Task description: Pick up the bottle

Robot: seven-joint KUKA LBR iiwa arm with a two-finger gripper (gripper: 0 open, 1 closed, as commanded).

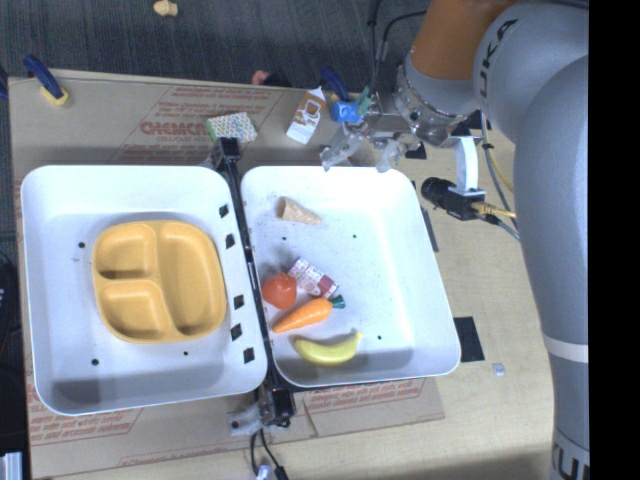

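The gripper hangs spread and empty above the right bin's upper rim, seemingly poised to descend; the bottle lies lower, mid-frame, beside the tomato and carrot.

Bottle: a small item with a white body and a red-pink label or wrap, lying on its side on the floor of the right bin, long axis slanting from upper left to lower right. Position: left-centre of that bin, near the divide between the two bins. Its lower-left side sits just beside, possibly touching, a red tomato; an orange carrot lies just below it. Cap detail too small to tell. Nothing grips it
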